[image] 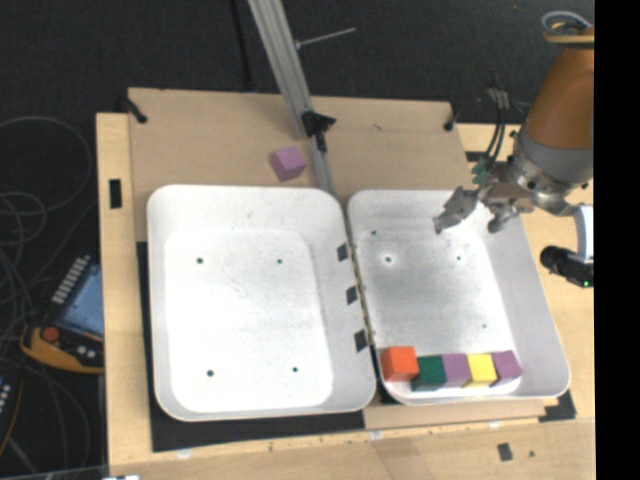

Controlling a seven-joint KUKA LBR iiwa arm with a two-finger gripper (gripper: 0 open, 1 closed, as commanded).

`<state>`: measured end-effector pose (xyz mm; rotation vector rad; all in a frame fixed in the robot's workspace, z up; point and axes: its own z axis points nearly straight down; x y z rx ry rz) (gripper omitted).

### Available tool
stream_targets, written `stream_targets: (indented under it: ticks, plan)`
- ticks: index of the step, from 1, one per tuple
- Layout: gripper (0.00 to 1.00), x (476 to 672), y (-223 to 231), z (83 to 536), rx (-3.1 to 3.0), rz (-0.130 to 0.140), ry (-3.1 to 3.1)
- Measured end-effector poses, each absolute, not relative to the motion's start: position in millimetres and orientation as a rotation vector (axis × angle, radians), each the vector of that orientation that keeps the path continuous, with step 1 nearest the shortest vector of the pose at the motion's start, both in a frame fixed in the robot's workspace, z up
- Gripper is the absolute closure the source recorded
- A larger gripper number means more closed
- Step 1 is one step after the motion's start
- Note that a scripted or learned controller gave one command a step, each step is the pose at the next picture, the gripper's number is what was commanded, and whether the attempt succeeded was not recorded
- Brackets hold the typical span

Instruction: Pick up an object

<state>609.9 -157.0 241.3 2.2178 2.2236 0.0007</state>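
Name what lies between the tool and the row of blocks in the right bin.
In the camera view, bare speckled floor of the right bin separates the tool from the row of blocks along the near wall.

Evenly and softly lit from above, with faint shadows only; white bins (250,298) bright, nearly washed out; dark, murky floor (60,48); slightly soft and grainy throughout, blurrier at the arm (560,108)

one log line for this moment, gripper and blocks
gripper: over right bin far end, holding nothing | row at near wall: orange block, green, purple, yellow, purple | stray purple block: on bench behind left bin
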Motion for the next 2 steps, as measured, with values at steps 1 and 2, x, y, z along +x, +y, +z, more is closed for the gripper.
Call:
stream_targets:
  ticks: [1, 2]
  plan:
    - [0.00, 677.9, -145.9, 141.4, 2.219, -0.005, 2.227]
    - [0.00, 679.2, -167.8, 94.5, 2.223, -0.007, 2.220]
